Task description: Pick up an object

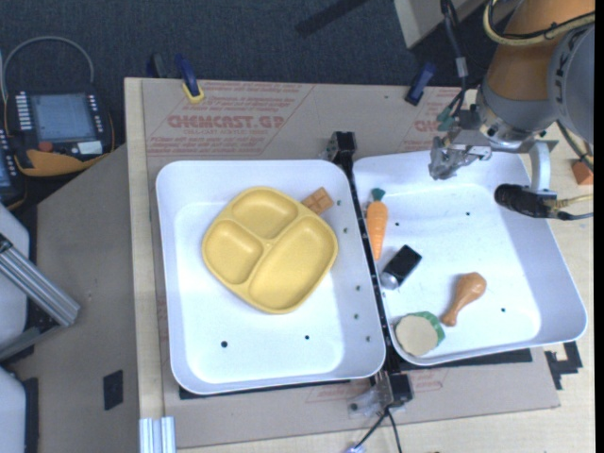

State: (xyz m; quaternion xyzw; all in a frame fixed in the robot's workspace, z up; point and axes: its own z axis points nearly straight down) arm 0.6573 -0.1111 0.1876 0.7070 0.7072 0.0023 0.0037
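Grey metal at the claw (447, 163) blurs together, so we cannot tell its state. It hangs over the right bin's (557, 291) far edge. Well nearer us lie the carrot (377, 226), a black block (404, 263) and a drumstick (462, 296).

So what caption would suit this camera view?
Gripper hovers over right bin holding carrot and drumstick; yellow plate in left.

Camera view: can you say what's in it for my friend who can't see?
A robot arm's pincer hangs over the right bin, which holds a carrot, a drumstick and a black block. The left bin holds a yellow divided plate.
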